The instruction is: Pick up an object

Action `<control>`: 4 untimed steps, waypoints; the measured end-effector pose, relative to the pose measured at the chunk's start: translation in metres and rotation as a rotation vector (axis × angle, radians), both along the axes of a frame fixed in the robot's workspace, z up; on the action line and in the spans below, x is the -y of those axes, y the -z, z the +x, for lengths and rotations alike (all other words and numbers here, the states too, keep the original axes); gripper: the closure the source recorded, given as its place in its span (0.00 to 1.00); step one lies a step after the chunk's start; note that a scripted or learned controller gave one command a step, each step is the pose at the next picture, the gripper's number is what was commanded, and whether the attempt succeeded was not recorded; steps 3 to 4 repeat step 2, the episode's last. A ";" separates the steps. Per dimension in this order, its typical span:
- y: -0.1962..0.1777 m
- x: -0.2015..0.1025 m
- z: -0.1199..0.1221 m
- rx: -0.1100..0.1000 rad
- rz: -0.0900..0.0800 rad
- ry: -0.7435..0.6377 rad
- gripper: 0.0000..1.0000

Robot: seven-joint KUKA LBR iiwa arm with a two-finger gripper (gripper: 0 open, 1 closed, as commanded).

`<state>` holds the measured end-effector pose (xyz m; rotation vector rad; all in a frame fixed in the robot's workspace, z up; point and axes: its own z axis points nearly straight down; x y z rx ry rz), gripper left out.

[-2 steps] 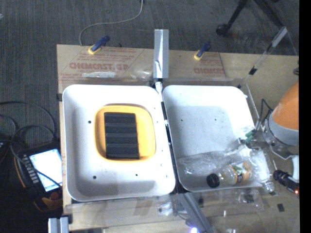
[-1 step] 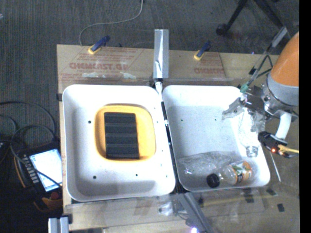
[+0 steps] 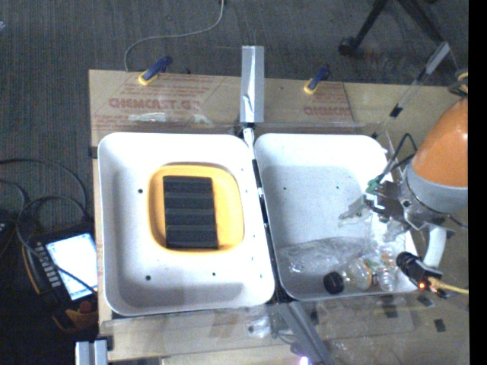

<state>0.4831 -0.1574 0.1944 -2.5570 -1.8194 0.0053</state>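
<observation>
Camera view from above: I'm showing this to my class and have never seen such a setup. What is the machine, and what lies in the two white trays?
One camera looks down at a slant on a bench. The grey and orange shape at the right is a robot arm; its gripper hangs over the right bin. That bin holds a clear plastic bottle with a black cap, lying along the near wall. The left bin holds a yellow sponge-like block with a dark ribbed top. Nothing can be seen held.

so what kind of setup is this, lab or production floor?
Most likely a robotics lab test cell, not production. Two white bins sit on a makeshift cardboard-covered bench held by clamps, a loose cable runs over carpet, and an office chair base stands behind. The arm works over the right bin.
</observation>
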 end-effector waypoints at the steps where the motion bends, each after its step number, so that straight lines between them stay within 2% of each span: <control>1: 0.061 -0.007 0.000 0.000 0.002 -0.204 0.00; 2: 0.026 -0.031 0.001 0.002 0.000 -0.103 0.00; 4: 0.026 -0.031 0.001 0.002 0.000 -0.103 0.00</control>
